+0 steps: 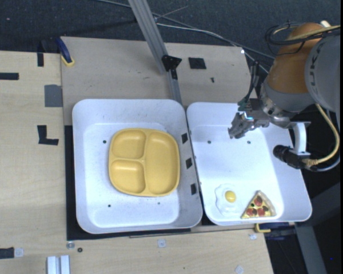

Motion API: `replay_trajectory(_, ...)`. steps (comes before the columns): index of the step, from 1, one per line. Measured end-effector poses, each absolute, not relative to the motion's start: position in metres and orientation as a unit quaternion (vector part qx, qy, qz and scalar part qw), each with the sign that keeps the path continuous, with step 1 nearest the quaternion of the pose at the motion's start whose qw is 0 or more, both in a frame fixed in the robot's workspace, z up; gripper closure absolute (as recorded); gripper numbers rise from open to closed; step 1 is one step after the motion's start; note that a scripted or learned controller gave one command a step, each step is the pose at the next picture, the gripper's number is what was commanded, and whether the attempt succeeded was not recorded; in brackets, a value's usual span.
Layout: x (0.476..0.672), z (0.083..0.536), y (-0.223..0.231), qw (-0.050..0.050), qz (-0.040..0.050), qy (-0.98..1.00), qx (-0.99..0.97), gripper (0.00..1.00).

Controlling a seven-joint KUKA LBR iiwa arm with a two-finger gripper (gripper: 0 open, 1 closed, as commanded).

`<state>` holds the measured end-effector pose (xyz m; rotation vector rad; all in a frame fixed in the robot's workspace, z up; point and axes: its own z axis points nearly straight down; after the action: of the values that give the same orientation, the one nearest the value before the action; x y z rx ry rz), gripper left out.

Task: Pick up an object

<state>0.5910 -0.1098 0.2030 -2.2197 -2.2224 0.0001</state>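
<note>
The gripper [239,129] hangs over the far part of the right bin [240,158]. It is too small and dark to tell if it is apart or together, and nothing shows in it.

There are two white bins side by side. The left bin [91,153] holds one yellow plate [144,162] with three parts, lying flat in the middle. The right bin holds two toys in its near corner: one fried egg [226,197] and one pizza slice [258,206], just beside each other, well apart from the gripper.
</note>
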Motion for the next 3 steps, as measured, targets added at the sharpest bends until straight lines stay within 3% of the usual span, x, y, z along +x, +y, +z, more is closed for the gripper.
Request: replay_trajectory(3, 0.587, 0.218, 0.035, 0.001, -0.0002, -0.709, -0.705, 1.00)
